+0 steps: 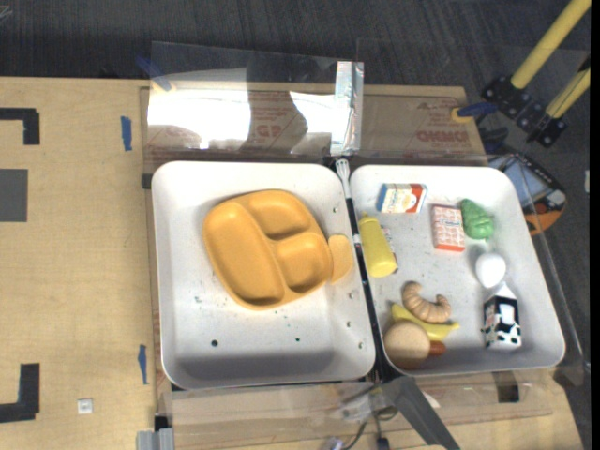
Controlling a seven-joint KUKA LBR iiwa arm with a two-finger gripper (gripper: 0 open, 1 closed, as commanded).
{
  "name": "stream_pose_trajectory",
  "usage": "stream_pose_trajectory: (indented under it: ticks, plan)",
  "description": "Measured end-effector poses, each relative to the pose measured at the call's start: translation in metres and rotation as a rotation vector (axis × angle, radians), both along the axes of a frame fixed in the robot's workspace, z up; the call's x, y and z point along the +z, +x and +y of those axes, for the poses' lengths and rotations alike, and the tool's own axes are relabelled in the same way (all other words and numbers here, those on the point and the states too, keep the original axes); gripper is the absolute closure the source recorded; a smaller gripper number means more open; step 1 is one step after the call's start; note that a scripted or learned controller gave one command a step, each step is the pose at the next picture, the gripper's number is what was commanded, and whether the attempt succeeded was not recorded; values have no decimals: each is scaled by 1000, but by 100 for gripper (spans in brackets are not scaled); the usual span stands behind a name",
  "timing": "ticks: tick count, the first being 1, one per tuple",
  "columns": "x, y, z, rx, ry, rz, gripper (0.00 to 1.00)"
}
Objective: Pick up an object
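Nothing lifted yet; gripper state cannot be told. Next: descend on the yellow bottle (pixel 377 247), just right of the orange divided plate (pixel 267 246).

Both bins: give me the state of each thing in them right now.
Yellow divided plate: flat in left bin, compartments up.
Yellow cylinder: lying down, right bin.
Milk carton: lying down.
Red-and-white box: lying flat.
Croissant: resting on banana.
White egg: loose.

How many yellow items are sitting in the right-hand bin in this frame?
2: a yellow block against the right bin's left wall, and a banana near the front, under a croissant. More may be hidden in that pile.
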State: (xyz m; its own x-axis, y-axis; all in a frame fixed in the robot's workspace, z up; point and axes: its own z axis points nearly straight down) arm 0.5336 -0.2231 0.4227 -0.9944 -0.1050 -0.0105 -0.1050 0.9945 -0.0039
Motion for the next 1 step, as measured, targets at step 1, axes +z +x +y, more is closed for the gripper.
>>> stream_pose_trajectory:
  ticks: [1]
  plan:
    - [8,4,0,442,-4,1,100]
